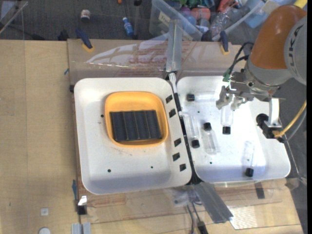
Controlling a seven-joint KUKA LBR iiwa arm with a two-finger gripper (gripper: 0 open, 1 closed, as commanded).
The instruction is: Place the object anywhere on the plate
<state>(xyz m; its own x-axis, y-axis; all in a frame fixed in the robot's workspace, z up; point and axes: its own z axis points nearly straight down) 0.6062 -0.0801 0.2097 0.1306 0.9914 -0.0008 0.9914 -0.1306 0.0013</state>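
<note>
End effector (229,104) hangs over the right bin (273,172) with a clear black-capped vial (226,120) pinched upright between its fingers, so next comes the carry left to the orange plate (113,101).

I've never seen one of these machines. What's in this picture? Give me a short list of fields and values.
arm: grey with an orange band, reaching in from the right
gripper: over the right bin
in the right bin: several small clear vials with black caps, one at
left bin: holds an orange plate
on the plate: a dark ribbed block
behind the bench: a clear tub of colourful items
</note>
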